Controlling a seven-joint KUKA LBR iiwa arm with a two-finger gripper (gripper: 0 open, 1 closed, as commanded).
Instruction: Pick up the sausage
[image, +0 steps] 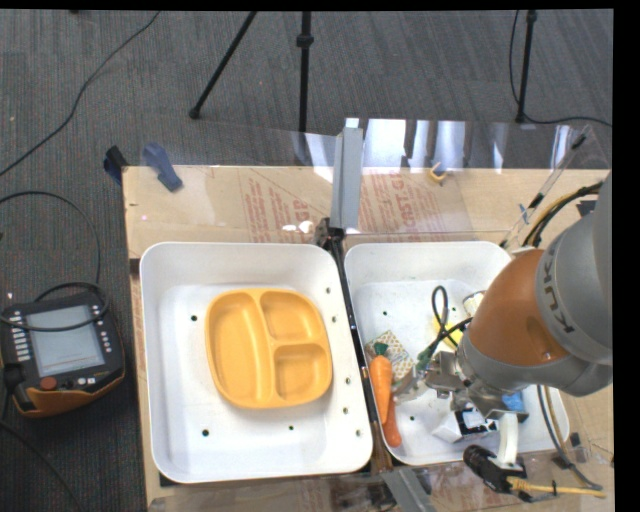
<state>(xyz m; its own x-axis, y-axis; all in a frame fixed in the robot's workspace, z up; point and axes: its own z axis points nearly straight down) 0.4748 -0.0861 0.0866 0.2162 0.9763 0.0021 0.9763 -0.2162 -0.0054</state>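
Robot lab: tripods (300, 45), teach pendant (62, 350).

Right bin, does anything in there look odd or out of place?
Nothing looks spilled or broken. The carrot lies tight against the right bin's left wall, and the arm covers much of the bin. The tray in the left bin sits slightly askew.

Sausage (392, 432): on my feed I make out a short, reddish-brown link, darker than the orange carrot (381, 383) whose tip it appears to touch. It lies flat on the floor of the right bin (470, 258), at about 7 o'clock, just beside the left wall, long axis running 12 to 6.
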